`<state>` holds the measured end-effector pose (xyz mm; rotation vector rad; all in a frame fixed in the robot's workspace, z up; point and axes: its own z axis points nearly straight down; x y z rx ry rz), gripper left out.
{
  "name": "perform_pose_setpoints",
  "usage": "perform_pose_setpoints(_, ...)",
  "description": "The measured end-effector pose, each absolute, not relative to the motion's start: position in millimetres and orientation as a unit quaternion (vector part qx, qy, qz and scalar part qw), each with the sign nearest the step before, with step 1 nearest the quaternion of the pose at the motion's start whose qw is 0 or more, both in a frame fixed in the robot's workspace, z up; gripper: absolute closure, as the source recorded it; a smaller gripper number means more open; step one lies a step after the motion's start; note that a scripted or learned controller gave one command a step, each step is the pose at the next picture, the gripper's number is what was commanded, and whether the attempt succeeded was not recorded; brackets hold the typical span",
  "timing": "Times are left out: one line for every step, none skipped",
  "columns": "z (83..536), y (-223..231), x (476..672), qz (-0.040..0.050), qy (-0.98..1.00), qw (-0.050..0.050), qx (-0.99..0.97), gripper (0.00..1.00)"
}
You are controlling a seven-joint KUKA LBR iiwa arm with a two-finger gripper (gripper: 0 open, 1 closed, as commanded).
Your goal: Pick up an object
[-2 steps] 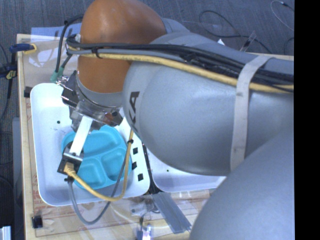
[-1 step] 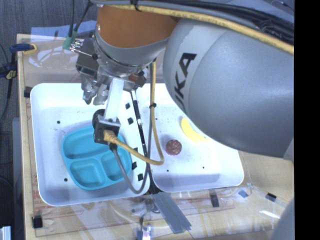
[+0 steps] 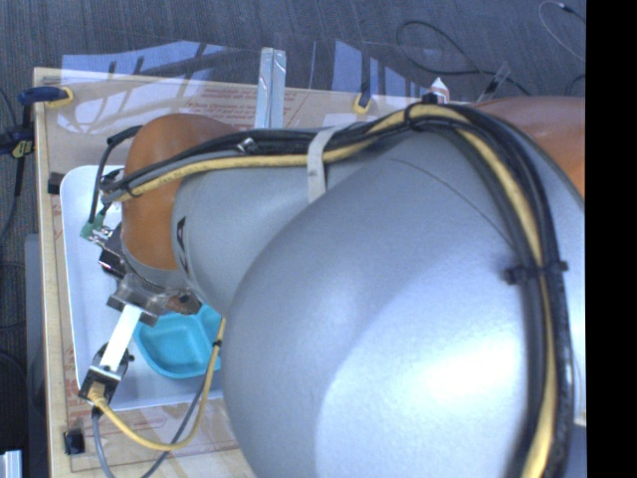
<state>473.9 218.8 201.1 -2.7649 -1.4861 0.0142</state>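
My own grey arm (image 3: 418, 307) bulks across the near side of the camera view, a smooth rounded shell with a bundle of black and yellow cables (image 3: 498, 157) strapped along its top. It hides most of what lies under it, so I judge the step from the little that stays open at the left.

Just beyond the shell, low at the left, sits the small shallow blue plastic dish (image 3: 179, 345), resting on the floor of the shallow white plastic bin (image 3: 72, 267). It is the one thing I can see to pick. My tool (image 3: 139, 302) hangs just above and to the left of the dish, close to its rim, perhaps touching it; I cannot tell which. I cannot tell whether the tool is spread or clenched, and nothing shows as gripped. A white bar with a yellow-tipped end (image 3: 111, 358) slants down from the tool's mount toward the bin's near corner, with a loose yellow wire (image 3: 149, 436) trailing below it.

To do this well, I judge I should centre over one wall of the dish and pinch that thin rim, since the bowl is likely too broad to span. I would come down straight, stop short of the bin floor, and lift slowly; light plastic may skate or tip.

Farther back the orange band (image 3: 159, 167) above my wrist curves over the bin, and behind it the pale wooden desk (image 3: 199, 98) runs to the dark floor
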Motion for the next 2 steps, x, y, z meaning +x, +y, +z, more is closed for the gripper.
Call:
perform_pose_setpoints(295.1,219.4,475.3,0.0015,-0.634,0.001,-0.773,1.0)
perform_pose_setpoints(442.0,194.7,540.8,0.0013,-0.742,0.001,-0.67,1.0)
